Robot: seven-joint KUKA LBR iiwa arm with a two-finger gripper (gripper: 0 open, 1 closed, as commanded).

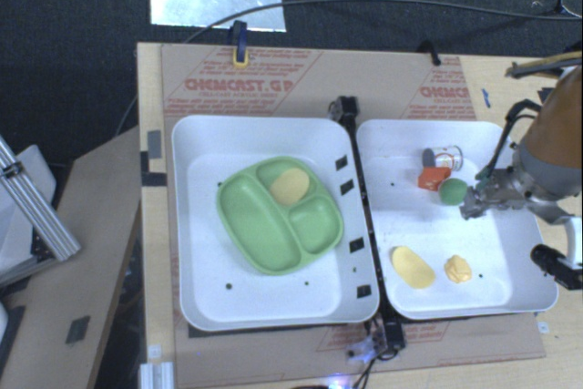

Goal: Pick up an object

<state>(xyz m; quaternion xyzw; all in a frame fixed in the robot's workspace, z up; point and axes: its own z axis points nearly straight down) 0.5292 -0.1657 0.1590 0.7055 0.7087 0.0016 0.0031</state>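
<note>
In the camera view the arm reaches in from the right, and its gripper (474,203) sits low over the right bin (524,287), just beside a green ball (453,190). The ball lies at the gripper's left tip, touching or nearly so; nothing can be seen held between the fingers, and how far apart they stand cannot be told from this slant. The step in hand looks like the approach to a grasp, with no object lifted yet.

Taking the green ball as the landmark: an orange block (434,179) lies just to its left, touching or nearly so, and a small clear cup with a white rim (444,158) lies on its side just above that. Well below the ball sit a flat yellow piece (413,267) and, to that piece's right, a smaller yellow lump (458,269).

The next move, as a judgement, calls for centring the ball between the fingers and closing without pushing it; being round, it may roll toward the orange block.

Far left of the ball, the left bin (200,287) holds a green divided plate (264,228) with a yellow item (291,186) in its upper compartment. Both bins rest on a brown board (273,77) printed with red lettering, with dark carpet (73,14) beyond.
</note>
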